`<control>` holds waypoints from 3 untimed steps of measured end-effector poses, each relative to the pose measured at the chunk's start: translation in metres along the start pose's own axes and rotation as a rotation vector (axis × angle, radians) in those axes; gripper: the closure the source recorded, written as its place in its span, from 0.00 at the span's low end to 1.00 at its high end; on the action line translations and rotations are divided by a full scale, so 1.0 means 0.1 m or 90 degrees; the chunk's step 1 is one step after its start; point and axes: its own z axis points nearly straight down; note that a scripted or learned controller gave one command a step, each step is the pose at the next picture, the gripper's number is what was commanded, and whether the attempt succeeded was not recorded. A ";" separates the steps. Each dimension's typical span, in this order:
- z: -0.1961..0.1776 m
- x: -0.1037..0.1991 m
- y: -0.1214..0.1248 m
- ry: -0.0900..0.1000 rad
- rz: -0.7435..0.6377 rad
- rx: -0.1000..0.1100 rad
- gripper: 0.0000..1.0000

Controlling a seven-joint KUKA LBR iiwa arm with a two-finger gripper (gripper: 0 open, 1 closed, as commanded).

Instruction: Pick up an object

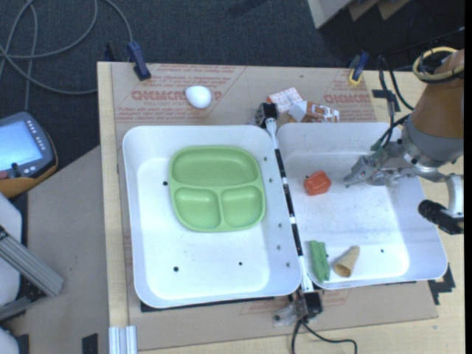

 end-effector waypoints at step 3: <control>0.54 0.69 0.28 0.000 0.000 0.000 1.00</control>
